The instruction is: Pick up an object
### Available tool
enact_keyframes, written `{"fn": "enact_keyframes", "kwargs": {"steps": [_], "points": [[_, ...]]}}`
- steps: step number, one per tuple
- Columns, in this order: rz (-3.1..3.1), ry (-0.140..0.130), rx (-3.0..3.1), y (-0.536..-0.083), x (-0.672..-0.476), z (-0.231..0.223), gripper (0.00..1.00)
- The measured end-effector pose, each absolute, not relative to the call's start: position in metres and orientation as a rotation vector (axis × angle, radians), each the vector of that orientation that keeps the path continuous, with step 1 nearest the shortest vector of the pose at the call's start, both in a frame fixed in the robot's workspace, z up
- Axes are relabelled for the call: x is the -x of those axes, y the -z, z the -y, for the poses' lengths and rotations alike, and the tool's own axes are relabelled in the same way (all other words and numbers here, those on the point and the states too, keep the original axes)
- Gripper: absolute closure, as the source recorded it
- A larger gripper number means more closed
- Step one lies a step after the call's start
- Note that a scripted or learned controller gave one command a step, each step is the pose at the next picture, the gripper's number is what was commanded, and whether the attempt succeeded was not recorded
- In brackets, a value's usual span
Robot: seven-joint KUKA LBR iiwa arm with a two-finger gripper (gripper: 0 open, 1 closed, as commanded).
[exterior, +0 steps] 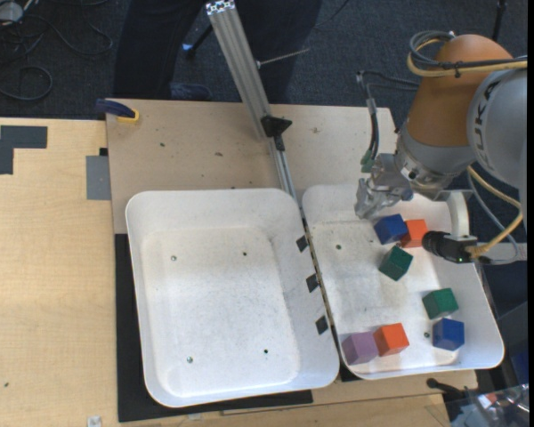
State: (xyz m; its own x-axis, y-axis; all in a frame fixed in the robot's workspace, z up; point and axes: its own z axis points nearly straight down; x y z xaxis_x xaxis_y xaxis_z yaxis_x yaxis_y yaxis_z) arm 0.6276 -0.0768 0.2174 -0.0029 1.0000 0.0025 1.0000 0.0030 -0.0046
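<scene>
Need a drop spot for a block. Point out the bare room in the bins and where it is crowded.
Left bin: its whole floor is bare. Right bin: a bare strip runs along its left wall, up to the purple block. Crowded: the right half, with blocks from the blue block under the tool down to the orange block.

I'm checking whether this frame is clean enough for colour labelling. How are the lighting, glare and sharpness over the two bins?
Camera view: lighting is even and soft, and the shallow white right bin and shallow white left bin show no blown-out glare; the small cubes cast only faint shadows; the blue cube and purple cube read clearly; the metal pincer looks slightly soft; the floor behind is dark.
</scene>
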Motion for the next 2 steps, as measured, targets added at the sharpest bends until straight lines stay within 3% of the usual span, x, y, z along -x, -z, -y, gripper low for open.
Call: {"fn": "enact_keyframes", "kwargs": {"steps": [2], "points": [[2.223, -0.002, 2.212, -0.237, -0.616, -0.020, 1.00]]}}
